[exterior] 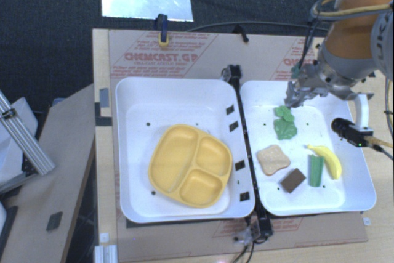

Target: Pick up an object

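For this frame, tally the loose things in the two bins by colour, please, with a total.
Yellow: 2, the divided tray and the banana
Green: 2, the leafy piece and the stick
Tan: 1, the toast
Brown: 1, the block
Total: 6

Claw just above green leafy toy

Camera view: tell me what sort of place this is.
Probably a robotics lab test bench, not a kitchen. Two white bins sit side by side on a board; the food is toy food, such as a banana and a toast slice; the arm's pincer hangs above green pieces.
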`<state>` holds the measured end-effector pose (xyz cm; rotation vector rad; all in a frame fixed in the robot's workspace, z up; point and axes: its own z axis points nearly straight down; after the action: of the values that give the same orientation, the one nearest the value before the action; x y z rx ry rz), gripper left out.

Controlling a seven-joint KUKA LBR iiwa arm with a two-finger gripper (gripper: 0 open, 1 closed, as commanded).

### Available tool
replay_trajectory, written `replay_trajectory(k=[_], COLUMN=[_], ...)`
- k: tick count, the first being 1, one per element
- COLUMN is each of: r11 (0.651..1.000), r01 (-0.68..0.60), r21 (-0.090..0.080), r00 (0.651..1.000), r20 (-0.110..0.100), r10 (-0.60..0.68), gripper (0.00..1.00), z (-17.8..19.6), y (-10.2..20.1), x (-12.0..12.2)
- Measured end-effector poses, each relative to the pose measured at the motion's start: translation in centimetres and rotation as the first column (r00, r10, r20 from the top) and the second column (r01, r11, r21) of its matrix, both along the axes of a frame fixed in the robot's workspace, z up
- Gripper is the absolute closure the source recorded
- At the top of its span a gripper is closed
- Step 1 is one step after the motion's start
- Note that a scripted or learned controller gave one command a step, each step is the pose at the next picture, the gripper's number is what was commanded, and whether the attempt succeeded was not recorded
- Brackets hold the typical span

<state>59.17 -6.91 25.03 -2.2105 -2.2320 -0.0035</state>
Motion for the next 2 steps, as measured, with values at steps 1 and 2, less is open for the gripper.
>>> replay_trajectory(k=[1, 2], r11=[1.0, 1.0], r01=[0.0, -0.001], r21=[0.0, 0.001], r00=[1.0, 1.0], r20=[0.001, 0.0], r10=[0.0, 0.001], gripper=[1.0, 1.0], z=[0.1, -1.2], y=[4.7, 11.0], x=[1.0, 1.7])
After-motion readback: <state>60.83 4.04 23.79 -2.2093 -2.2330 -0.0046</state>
